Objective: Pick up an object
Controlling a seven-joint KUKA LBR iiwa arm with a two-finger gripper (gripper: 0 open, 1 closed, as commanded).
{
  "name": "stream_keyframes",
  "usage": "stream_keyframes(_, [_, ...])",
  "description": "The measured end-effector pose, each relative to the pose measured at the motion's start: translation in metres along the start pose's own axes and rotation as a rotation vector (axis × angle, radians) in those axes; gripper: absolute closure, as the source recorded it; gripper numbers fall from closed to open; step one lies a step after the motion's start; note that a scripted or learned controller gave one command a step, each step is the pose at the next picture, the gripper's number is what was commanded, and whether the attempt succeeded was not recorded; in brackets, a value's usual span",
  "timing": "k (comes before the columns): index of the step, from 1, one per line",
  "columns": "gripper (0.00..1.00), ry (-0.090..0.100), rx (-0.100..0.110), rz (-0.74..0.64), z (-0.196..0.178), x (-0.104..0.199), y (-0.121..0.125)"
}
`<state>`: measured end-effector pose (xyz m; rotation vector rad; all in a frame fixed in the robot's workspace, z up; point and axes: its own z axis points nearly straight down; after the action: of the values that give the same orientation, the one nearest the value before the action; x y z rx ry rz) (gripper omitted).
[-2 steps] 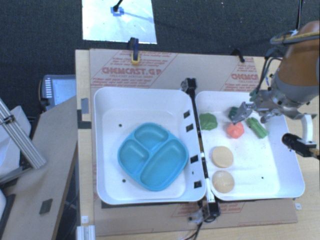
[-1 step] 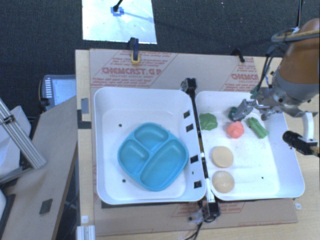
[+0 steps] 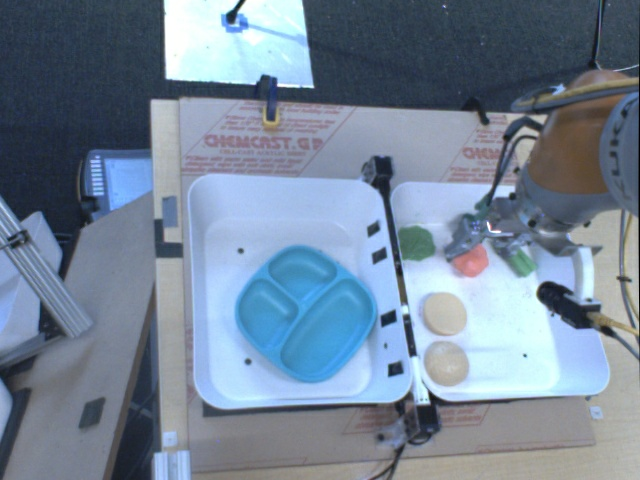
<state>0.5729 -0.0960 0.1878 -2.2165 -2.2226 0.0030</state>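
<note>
In the right bin (image 3: 575, 368), my gripper (image 3: 470, 240) hangs low over the back part, directly above a small red object (image 3: 472, 262) that pokes out just below it. I cannot make out whether the red object is held. A green leafy piece (image 3: 417, 242) lies to the gripper's left, near the wall between the bins. Another green piece (image 3: 520, 262) lies to its right, partly under the wrist. Two round tan pieces sit nearer the front, one (image 3: 445, 313) behind the other (image 3: 447, 363).
The left bin (image 3: 215, 268) holds a blue divided plate (image 3: 305, 311) at its middle. A black divider strip (image 3: 392, 288) runs between the bins. The arm covers the back right corner of the right bin.
</note>
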Motion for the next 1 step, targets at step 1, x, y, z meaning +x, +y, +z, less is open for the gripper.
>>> stream_keyframes(1, [0.0, 0.0, 0.001, 0.002, 0.0616, -0.0046, -0.0005])
